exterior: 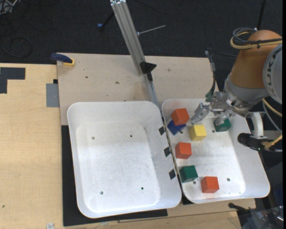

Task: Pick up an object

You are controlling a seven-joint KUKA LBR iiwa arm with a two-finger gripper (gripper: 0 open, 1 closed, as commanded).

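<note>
Blocks are scattered in the right bin [257, 187]: a blue block [174, 126] under an orange block [180, 115], a yellow block [198, 132], a green block [223, 124]. Each is judged light, rigid and smooth, best gripped across two flat opposite faces. The gripper [214, 109] hangs above the yellow block; whether it is released or clenched cannot be determined.

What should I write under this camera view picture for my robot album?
The robot's gripper hovers over the right bin of colored blocks, above the yellow block.
</note>
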